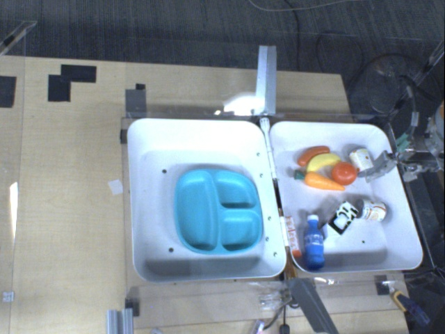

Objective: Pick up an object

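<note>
Left bin (142,186) carries a blue divided plate (219,211), lying flat. Right bin (403,245): a blue bottle (313,242) at the front, a black-and-white block (343,218) mid-bin, and a banana (324,163), carrot (320,181) and tomato (343,174) bunched at the back. The gripper (379,165) hangs low just right of the tomato; its grip cannot be judged.

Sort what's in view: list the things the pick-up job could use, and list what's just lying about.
For the job:
gripper, at the right bin's right edge
banana
carrot
tomato
blue bottle
black-and-white block
right bin

Just lying about:
blue divided tray in the left bin
black cable on the floor
</note>
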Controlling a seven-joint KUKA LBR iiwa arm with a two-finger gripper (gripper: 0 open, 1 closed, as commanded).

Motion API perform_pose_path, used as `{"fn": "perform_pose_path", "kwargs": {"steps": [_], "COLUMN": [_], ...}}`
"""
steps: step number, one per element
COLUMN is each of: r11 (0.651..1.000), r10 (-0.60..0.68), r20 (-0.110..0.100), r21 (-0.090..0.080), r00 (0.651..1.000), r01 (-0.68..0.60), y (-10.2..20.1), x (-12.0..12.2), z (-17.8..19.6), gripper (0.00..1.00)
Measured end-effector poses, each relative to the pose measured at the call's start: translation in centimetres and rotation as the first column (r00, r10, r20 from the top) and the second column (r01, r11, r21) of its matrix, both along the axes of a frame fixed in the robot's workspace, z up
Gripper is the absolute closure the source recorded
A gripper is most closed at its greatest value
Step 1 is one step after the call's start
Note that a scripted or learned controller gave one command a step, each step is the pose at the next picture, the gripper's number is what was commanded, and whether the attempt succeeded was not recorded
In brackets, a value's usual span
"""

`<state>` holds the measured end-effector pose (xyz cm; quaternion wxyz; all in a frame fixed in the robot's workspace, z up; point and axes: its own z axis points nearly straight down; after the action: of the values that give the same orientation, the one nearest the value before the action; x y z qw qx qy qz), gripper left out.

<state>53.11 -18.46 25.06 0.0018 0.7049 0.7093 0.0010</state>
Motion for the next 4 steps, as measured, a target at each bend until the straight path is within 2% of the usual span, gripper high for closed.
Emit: {"fn": "perform_pose_path", "kwargs": {"steps": [1, 2, 3, 4], "r11": [1.0, 0.987, 0.999, 0.999], "r10": [-0.01, -0.163, -0.048, -0.039], "r20": [-0.002, 0.003, -0.009, 0.01], "r21": [0.001, 0.001, 0.002, -0.002], "r00": [1.0, 0.987, 0.999, 0.999], "r01": [0.01, 0.163, 0.048, 0.039], "y": [3.2, 0.2, 2.1, 2.3], "x": [2.4, 4.9, 8.4, 9.0], "z": [-11.5, -11.0, -16.3, -15.0], "gripper": [0.0, 0.0, 0.0, 1.0]}}
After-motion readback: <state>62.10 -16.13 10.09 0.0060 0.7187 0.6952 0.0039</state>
